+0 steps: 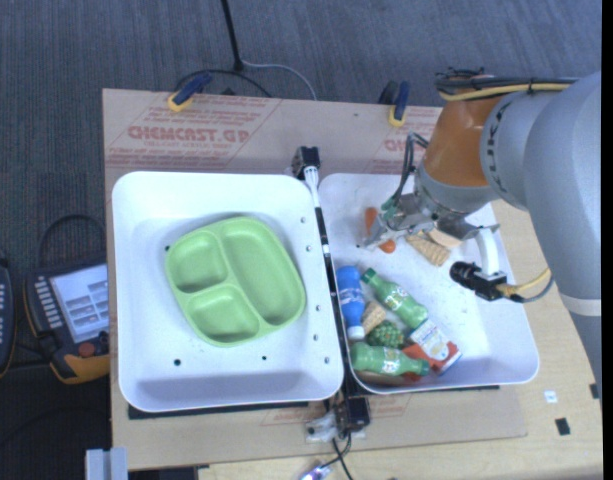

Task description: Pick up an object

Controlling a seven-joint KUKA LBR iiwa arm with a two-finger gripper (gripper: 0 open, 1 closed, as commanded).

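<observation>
The claw [391, 220] sits low in the back of the right-hand shallow white bin [506, 358], among a small orange carrot-shaped piece [372, 216] and a tan wafer-like block [433, 247]; whether it is open or closed I cannot tell. These bits are small and close together, so a grasp may nudge them apart or close on nothing. The green plastic bottle [395, 299] lies nearer the front.

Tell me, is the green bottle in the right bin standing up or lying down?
Lying down: the green bottle rests on its side among the clutter.
</observation>
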